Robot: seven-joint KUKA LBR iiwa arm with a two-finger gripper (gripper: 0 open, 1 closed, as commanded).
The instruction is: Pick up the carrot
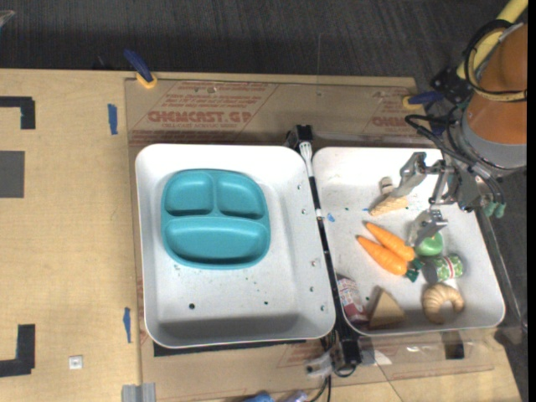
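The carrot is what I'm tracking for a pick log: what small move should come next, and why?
Probably shift the tool toward the left bin and lower it: the carrot lies flat in the right bin, below-left of the tool, with a green item close by its leafy end.

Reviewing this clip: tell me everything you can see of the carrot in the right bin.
The orange toy carrot looks like two tapered, glossy plastic-looking pieces lying side by side on the floor of the right white bin. The pointed tips aim toward the upper left; a dark green stub sits at the lower-right end. It lies flat, below the metal two-finger gripper, which is not holding it. Its thick end lies close to a green-and-white item.
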